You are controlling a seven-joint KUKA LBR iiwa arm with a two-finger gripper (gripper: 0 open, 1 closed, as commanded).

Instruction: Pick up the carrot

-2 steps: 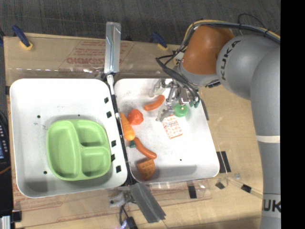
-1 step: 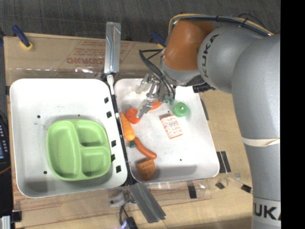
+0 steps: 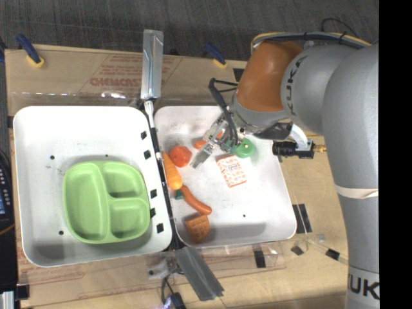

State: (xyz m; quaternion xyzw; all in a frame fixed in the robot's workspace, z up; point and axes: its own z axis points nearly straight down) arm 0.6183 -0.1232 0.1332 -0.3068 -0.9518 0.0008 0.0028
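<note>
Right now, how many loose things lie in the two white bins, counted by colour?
Orange or red: 4, all in the right bin: carrot, tomato, sausage-like piece, brownish-orange piece
Green: 2: divided tray in the left bin, small round thing beside the gripper
White with red print: 1: packet
Total: 7

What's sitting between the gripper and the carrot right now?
In the camera view, a red tomato lies between the gripper and the carrot, just right of the carrot's top.

green tray [image 3: 106,201] in left bin [image 3: 38,134] | tomato [image 3: 180,156], sausage [image 3: 196,201] in right bin [image 3: 277,198]
</note>
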